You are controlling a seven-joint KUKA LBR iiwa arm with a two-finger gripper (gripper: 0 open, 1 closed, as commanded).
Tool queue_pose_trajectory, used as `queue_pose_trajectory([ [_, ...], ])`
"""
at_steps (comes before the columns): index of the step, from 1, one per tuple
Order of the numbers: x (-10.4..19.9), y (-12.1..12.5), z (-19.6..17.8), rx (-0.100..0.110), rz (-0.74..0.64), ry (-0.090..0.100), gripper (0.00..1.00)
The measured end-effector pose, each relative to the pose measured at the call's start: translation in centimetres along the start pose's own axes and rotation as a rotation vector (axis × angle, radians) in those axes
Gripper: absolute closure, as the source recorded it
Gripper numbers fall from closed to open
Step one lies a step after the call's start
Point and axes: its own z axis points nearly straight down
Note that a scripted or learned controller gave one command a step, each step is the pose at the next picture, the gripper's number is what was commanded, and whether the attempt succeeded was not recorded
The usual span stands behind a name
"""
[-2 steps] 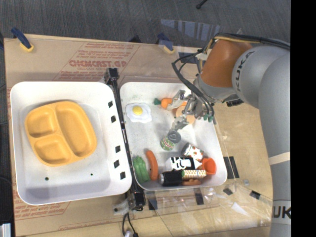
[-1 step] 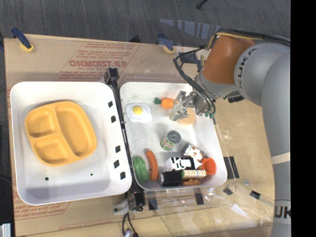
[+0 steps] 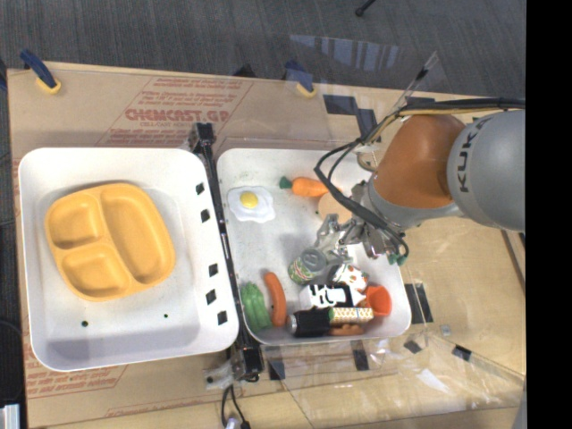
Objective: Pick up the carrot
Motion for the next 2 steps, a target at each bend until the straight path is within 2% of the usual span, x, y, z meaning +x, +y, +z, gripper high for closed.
queue_pose_trajectory([
  [1,-5.91,3.39,-13.85,0.007,-0.012,-0.022,1.0],
  [2,-5.42,3.32,-12.86,0.002,-0.009,-0.003,0.0],
])
